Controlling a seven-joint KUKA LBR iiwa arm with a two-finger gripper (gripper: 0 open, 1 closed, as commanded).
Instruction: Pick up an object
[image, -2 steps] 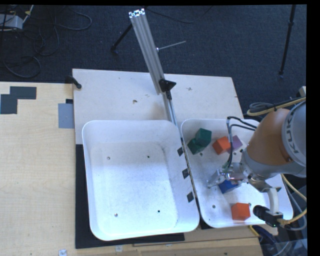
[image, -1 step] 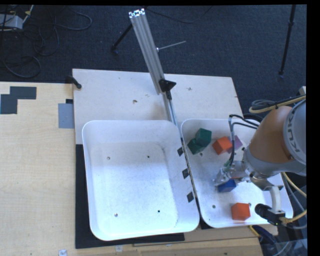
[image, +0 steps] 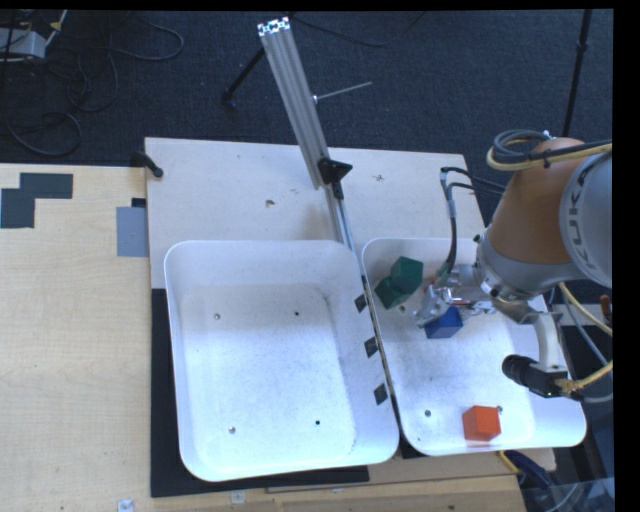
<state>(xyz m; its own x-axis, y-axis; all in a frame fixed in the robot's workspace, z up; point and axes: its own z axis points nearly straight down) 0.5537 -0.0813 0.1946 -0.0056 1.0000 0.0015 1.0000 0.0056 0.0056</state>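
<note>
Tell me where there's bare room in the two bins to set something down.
The left bin offers bare floor from wall to wall. In the right bin, free floor lies between the blue block and the orange block. It is crowded at the far end, where the green block, blue block and pincer cluster.

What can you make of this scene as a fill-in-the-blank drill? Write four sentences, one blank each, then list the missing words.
1. The green block, small blue block and orange cube all lie in the ____ white bin.
2. The two-finger gripper is right by the ____ block.
3. The block nearest the view's bottom edge is ____.
4. The metal pole rises from behind the ____ between the bins.

Missing words: right; blue; orange; divide
</note>
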